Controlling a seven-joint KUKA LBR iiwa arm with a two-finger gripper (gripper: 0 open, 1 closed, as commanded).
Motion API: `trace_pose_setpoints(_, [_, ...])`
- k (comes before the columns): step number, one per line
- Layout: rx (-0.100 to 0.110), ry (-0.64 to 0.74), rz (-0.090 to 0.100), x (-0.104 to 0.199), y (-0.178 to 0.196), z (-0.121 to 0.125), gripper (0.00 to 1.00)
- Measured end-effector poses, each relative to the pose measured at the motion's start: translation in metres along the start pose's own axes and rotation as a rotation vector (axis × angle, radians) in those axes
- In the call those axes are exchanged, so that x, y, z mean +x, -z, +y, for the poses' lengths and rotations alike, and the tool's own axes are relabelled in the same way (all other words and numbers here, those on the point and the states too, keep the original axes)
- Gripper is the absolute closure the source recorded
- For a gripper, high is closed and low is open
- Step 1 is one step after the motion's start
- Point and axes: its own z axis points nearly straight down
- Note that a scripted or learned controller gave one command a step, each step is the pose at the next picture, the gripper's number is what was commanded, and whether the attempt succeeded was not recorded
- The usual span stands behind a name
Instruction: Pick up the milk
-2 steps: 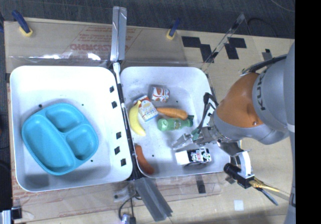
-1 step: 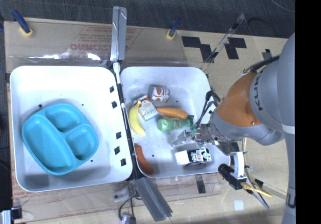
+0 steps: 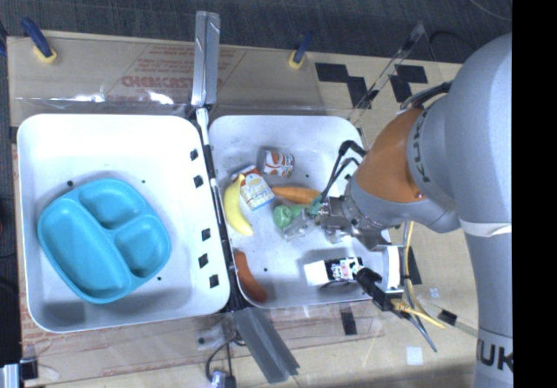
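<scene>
Claw (image 3: 312,217) low in right white bin (image 3: 261,130), grip state unreadable, touching green round item (image 3: 286,217). Small white-blue milk carton (image 3: 256,190) lies at its 10 o'clock, beside yellow banana (image 3: 235,209).

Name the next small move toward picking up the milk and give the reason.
Probably shift the tool up and left toward the milk. The tool sits low by the green item, while the milk lies apart from it, against the banana and left of the carrot.

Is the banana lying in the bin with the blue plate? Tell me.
No, the banana lies in the right bin near its left wall, while the blue plate sits in the left bin.
</scene>
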Motion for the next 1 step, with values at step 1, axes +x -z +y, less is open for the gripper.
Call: trace_pose_setpoints(1, [0.002,0.165,0.002,-0.0210,-0.0002,-0.0254,0.00])
